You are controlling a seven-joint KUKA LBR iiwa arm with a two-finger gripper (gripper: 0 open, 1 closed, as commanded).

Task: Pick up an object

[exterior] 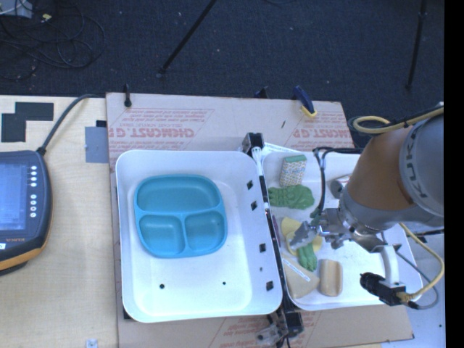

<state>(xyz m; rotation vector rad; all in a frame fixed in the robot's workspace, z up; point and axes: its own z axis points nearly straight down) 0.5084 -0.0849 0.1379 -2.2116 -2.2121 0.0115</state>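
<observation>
Reach step: my claw (310,232) hangs low over the right bin (341,167), above a green toy (307,255) by its left wall. Can't tell claw state. Next: descend, clamp.

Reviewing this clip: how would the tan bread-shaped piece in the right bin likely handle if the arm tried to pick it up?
The tan bread-shaped piece looks like a small rounded toy, so probably light and fairly stiff. Its smooth, curved sides might slip against the jaws. It lies flat near the right bin's front wall, beside a green piece, so it seems unlikely to roll, though a nudge might slide it.
</observation>
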